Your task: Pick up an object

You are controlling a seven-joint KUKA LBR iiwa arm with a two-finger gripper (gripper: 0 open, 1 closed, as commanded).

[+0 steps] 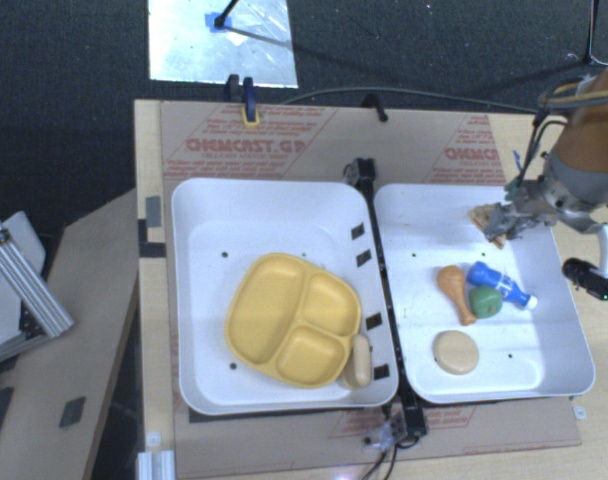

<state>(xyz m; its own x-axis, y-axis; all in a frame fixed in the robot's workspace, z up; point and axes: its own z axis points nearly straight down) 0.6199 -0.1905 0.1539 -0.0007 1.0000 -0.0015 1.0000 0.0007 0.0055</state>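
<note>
Inspection of the bench found two shallow white bins side by side, the left bin (pixel 199 268) and the right bin (pixel 554 358), parted by a dark central divider. The arm (pixel 589 138) entered from the right, its upper part cut off by the frame edge. The gripper (pixel 506 220) stood low over the far part of the right bin, directly at a small tan object (pixel 484 217); this item was partly masked by the gripper and too blurred to identify. Whether the fingers were spread or closed, or gripping that object, could not be told. Nearer the front of the same bin lay a tan drumstick-shaped toy (pixel 456 290), a blue bottle-like item (pixel 499 281) and a green lump (pixel 486 303), the three apparently touching, though their outlines merged. A round beige disc (pixel 455 352) sat apart, closer to the front wall. The left bin held a yellow divided tray (pixel 294 318), with a pale oblong piece (pixel 359 360) resting against its right front corner.
</note>
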